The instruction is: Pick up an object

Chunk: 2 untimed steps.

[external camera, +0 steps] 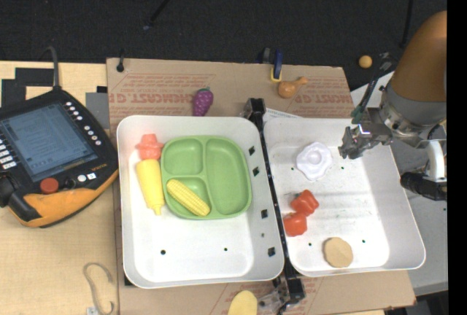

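In the right bin (379, 197) lie a white crumpled object (314, 160), a red pepper-like toy (298, 213) and a round tan cookie (338, 252). My gripper (350, 146) hangs over the upper right part of that bin, just right of the white object and apart from it. Nothing shows between its dark fingers. The left bin (190, 255) holds a green divided plate (206, 176) with a corn cob (188, 197) in it, plus a yellow bottle (150, 184) with a pink top lying beside the plate.
A purple toy (203, 100) and an orange toy (290, 87) lie on the cardboard behind the bins. A teach pendant (47, 153) sits at the left. A yellow object (243, 302) lies below the bins at the front edge.
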Each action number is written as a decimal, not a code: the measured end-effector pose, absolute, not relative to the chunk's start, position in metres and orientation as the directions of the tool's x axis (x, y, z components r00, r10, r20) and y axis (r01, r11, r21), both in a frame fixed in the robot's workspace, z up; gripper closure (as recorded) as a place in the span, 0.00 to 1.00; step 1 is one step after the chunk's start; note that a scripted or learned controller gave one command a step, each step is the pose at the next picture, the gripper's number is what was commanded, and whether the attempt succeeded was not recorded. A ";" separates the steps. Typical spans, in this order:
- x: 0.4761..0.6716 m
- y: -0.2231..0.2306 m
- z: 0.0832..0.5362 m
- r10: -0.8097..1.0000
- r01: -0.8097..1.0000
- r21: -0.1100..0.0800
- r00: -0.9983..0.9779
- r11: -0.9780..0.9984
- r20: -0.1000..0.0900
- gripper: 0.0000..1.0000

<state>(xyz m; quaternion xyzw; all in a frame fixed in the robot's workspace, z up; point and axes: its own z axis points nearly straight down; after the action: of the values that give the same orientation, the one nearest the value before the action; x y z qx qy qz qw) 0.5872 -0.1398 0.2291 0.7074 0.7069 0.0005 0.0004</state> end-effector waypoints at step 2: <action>0.527 -0.058 0.229 1.000 1.000 -0.004 -0.002 0.002 0.003 1.00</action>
<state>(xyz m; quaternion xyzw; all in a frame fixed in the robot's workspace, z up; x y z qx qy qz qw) 0.5275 -0.0580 0.2294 0.7064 0.7078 -0.0005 -0.0026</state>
